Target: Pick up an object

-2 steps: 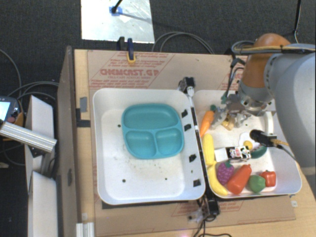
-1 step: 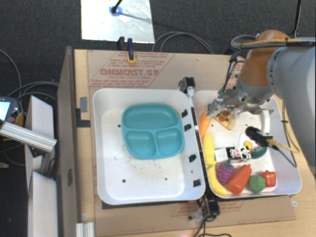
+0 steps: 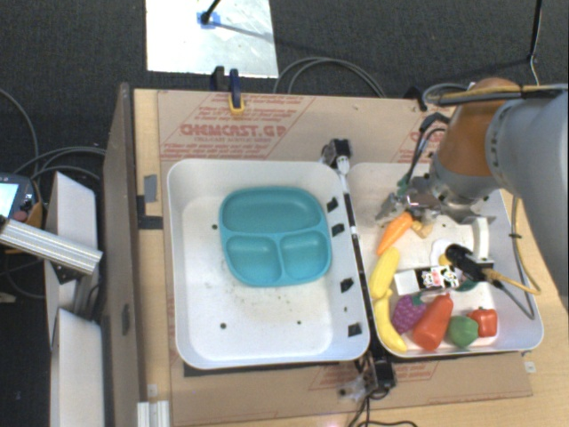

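carrot lies in the right bin, near its upper left, just below the end effector, which hangs over its top end; whether that end effector is wide or narrow i cannot tell. in the camera view the carrot's long axis runs on a slant, thick orange end low and left, the other end up toward the arm. it looks like a light, stiff, smooth plastic toy, likely slippery; a hold across its thicker middle seems safest. a banana lies just beside it, below.
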